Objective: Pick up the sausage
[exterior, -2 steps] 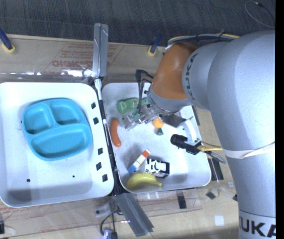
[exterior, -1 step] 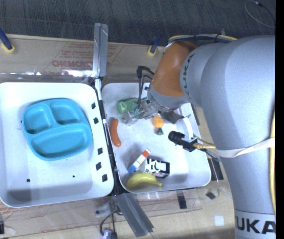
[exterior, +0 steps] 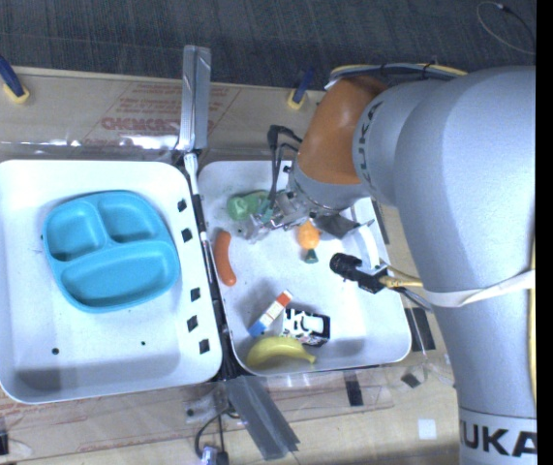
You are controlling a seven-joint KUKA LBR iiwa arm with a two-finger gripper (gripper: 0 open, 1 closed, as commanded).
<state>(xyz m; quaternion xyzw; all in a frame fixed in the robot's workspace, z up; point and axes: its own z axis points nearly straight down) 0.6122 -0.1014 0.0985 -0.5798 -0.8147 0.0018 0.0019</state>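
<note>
sausage (exterior: 224, 258) lies free at the right bin's (exterior: 373, 342) left wall | gripper (exterior: 268, 217) sits low near a green item (exterior: 248, 204), apart from the sausage; fingers' state cannot be told, wrist blocks them | arm (exterior: 450, 192) hides bin's right side | banana (exterior: 278, 353) at near wall | blue tray (exterior: 111, 248) in left bin (exterior: 15, 289)

Robotics lab test bench, not a home or kitchen. Landmark: the centre divider (exterior: 197, 250) between two shallow white bins (exterior: 24, 289). Right of it, a large grey KUKA arm (exterior: 460, 192), maker's name showing low on its base. Behind the divider, a taped cardboard sheet (exterior: 131, 109) held by blue clamps (exterior: 10, 76). Loose cables (exterior: 504, 13) lie on dark carpet (exterior: 111, 8) further back. Toy food sits right of the divider.
</note>
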